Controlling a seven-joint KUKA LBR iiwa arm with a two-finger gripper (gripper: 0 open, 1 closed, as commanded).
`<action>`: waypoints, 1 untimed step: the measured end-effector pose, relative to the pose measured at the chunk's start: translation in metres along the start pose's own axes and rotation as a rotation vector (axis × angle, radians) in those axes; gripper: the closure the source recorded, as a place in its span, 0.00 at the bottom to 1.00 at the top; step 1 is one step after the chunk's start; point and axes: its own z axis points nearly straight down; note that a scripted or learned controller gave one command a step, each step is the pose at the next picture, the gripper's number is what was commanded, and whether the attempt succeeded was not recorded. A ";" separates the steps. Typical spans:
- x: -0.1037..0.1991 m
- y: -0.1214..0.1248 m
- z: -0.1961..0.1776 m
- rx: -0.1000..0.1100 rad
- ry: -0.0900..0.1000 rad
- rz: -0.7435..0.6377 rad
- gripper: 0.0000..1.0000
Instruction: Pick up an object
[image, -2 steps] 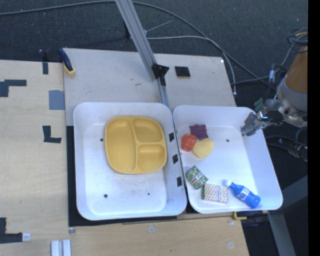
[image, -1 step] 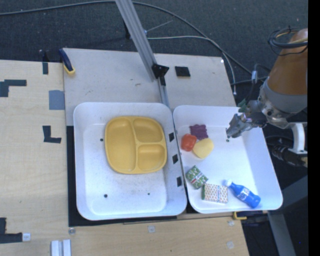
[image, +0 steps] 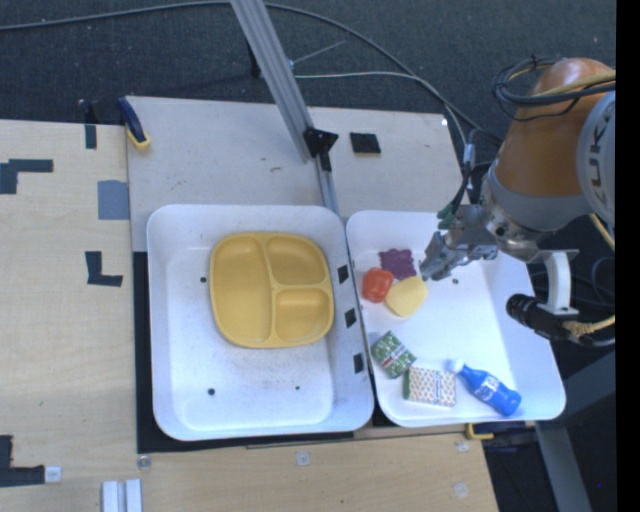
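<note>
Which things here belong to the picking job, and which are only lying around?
Job: gripper; candidates in right bin: purple item, orange-red item, yellow item, green packet, patterned packet, blue bottle.
Lying about: yellow divided tray, left bin.

The one piece of lettering that can be made out is on the grey arm (image: 596, 150) at about three o'clock, where large dark letters, seemingly "UK", run off the edge partly cut away. The green packet (image: 392, 354) and the red-and-white patterned packet (image: 431, 386), both near five o'clock in the right bin (image: 520, 350), carry print too small to read, and so does the label of the blue bottle (image: 489, 388) beside them.
</note>
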 end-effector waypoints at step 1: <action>0.057 -0.004 0.015 0.002 0.000 0.000 1.00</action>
